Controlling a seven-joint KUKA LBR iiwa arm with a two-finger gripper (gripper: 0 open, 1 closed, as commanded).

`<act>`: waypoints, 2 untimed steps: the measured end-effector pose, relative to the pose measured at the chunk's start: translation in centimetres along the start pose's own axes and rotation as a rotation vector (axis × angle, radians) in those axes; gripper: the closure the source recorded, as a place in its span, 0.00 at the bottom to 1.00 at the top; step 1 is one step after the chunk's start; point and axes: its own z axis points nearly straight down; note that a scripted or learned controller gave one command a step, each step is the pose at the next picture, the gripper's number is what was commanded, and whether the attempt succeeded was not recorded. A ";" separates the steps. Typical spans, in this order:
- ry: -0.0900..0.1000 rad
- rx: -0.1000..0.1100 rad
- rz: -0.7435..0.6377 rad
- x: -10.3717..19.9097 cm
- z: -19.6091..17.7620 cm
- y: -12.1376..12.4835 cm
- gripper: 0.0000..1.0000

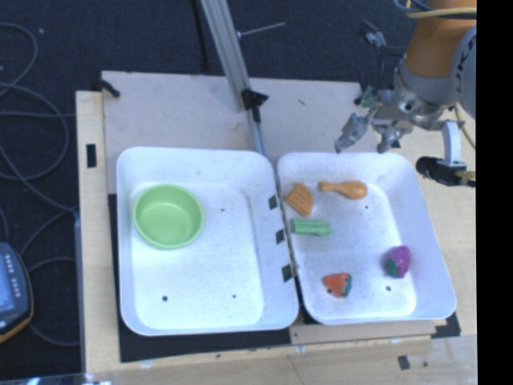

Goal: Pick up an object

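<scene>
Approach step only: hand [369,137] open and holding nothing above right bin's [433,239] far rim; next, lowering over the drumstick [343,188].

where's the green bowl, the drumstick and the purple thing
green bowl [167,216], camera view, on its inner floor, left bin
drumstick [346,188], camera view, on its thick meaty end, right bin
purple thing [398,257], camera view, on its purple top, right bin near the right wall
</scene>
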 end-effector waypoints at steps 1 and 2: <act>-0.001 0.000 0.000 0.0 0.0 0.0 0.00; -0.001 0.006 0.002 0.0 6.3 0.1 0.00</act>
